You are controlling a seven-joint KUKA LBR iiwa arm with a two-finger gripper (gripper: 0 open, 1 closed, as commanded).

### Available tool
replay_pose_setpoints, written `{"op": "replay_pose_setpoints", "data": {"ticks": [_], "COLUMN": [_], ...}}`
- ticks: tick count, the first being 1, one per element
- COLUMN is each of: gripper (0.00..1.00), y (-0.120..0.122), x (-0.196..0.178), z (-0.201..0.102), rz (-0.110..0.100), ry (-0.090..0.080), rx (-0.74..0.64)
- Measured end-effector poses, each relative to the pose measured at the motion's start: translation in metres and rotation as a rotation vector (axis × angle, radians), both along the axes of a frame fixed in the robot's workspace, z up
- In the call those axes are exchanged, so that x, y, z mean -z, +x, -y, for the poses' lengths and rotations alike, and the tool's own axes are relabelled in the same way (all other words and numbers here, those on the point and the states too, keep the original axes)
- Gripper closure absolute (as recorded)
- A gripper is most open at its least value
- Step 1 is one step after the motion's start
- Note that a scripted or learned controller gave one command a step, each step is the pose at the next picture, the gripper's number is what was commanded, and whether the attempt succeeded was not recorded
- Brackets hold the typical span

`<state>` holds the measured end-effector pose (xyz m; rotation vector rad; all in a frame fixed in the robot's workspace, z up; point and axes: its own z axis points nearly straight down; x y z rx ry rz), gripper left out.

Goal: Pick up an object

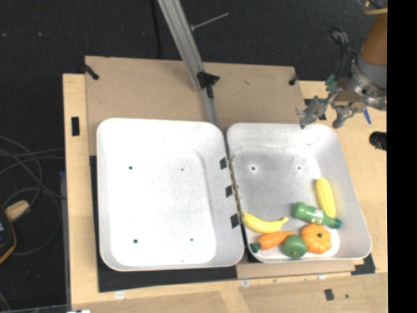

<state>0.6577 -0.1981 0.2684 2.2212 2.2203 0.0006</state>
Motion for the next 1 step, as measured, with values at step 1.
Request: {"op": "replay_pose_setpoints", "data": {"ticks": [1], "gripper": [0.00], "y": [-0.0478], "x": [-0.0908], "z": [0.0246], "rz": [0.008], "ry": [-0.003], "rx": [0.002]}}
